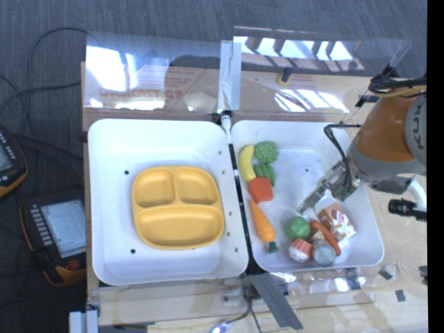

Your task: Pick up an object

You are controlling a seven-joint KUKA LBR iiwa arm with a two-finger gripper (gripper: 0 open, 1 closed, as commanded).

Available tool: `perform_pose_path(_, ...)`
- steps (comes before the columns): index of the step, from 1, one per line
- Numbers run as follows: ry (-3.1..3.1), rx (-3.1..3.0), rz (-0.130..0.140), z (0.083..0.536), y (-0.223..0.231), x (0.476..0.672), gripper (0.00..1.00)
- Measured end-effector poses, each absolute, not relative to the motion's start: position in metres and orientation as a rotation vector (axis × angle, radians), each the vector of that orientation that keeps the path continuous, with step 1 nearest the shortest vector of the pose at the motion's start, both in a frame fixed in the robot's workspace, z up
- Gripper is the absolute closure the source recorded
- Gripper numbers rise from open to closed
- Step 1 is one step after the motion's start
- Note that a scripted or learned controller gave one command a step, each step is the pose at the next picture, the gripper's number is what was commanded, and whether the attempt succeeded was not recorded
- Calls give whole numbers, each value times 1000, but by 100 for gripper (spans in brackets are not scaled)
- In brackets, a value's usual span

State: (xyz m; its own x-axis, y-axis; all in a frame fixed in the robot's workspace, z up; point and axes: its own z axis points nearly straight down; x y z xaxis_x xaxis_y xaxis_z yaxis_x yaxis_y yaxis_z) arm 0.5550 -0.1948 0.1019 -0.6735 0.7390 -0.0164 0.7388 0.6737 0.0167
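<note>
The right bin (361, 255) holds several toy foods. A yellow banana (246, 162), a green broccoli (265, 151) and a red-orange block (260, 189) lie along its left side, with an orange carrot (262, 222) below them. Near the front sit a green ball (298, 227), a printed snack packet (337, 222), a red-and-white piece (300, 250) and a grey round piece (323, 255). My gripper (318, 198) hangs low over the bin's middle, just up-left of the packet and above the green ball. Nothing is seen held in it.
The left bin (111, 151) carries a yellow divided plate (179, 207). A clear panel (229, 75) stands behind both bins. The arm's orange band (388, 127) is at the right bin's back right corner. Cables and handheld devices lie on the floor at the left.
</note>
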Motion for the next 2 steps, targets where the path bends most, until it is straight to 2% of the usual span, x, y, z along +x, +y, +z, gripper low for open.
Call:
perform_pose_path(1,2771,1417,11,92,-195,494,0)
perform_pose_path(2,2763,1441,3,92,-178,491,0)
